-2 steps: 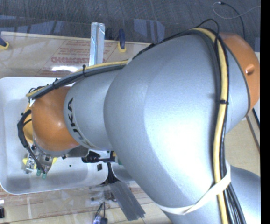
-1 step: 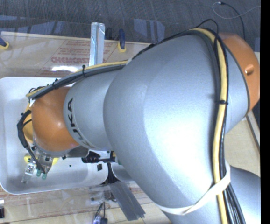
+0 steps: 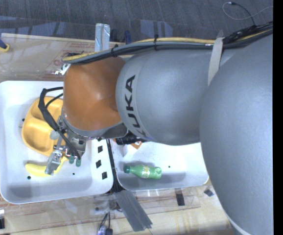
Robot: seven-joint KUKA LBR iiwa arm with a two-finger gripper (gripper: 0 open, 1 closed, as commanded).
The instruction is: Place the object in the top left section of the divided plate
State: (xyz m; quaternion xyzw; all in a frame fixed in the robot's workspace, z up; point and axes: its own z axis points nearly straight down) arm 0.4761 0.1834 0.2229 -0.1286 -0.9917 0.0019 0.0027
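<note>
Arm: the grey KUKA arm (image 3: pixel 180 97) with its orange band (image 3: pixel 90 94) reaches in from the right and covers the middle of the frame, hiding the inner halves of both bins.
Gripper: the two-finger gripper (image 3: pixel 54 164) hangs low over the left bin, its tip at the banana; whether its fingers are apart or together cannot be made out, since the metal parts are small and blurred against the fruit.
Banana: a small yellow plastic banana (image 3: pixel 36 170) lies on the floor of the left bin, below the plate, with the gripper's tip over its right end; whether they touch cannot be told.
Plate: a yellow divided plastic plate (image 3: pixel 36 129) sits in the left bin, its right part covered by the orange band and black cables; its sections are hard to tell apart.
Left bin: the shallow white left bin (image 3: pixel 7 146) shows its left wall and lower floor.
Right bin: the shallow white right bin (image 3: pixel 180 180) shows a strip of floor along its near edge, the rest under the arm.
Bottle: a small green plastic bottle (image 3: pixel 142 171) lies on its side in the right bin, well apart from the banana.
Surface: the pale wooden surface (image 3: pixel 29 50) shows above and below the bins, cut off by the frame at the bottom.
</note>
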